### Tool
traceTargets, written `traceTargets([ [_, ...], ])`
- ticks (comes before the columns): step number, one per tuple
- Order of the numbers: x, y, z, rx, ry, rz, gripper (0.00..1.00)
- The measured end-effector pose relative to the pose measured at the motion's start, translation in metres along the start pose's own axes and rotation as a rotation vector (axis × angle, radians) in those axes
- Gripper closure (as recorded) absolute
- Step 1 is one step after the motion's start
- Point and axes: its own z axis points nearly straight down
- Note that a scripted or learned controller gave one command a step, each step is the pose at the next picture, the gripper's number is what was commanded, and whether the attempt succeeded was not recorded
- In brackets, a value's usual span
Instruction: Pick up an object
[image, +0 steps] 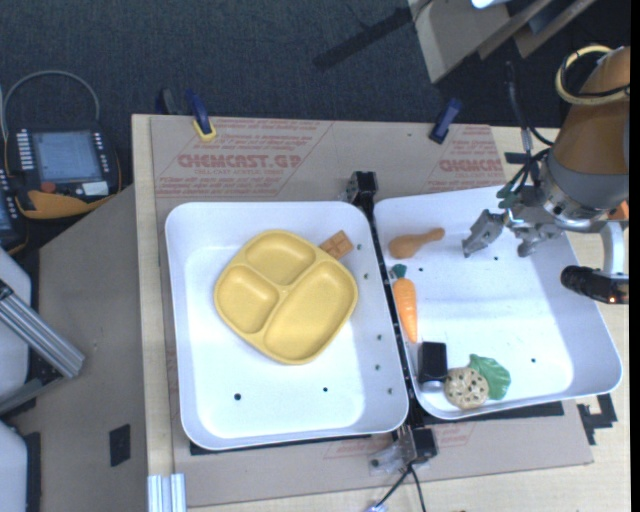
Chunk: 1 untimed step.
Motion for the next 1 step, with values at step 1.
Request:
traceTargets([
  [1, 0.0004, 0.0031, -0.0083, -0.015, -0.002, -0.003, 0.0],
])
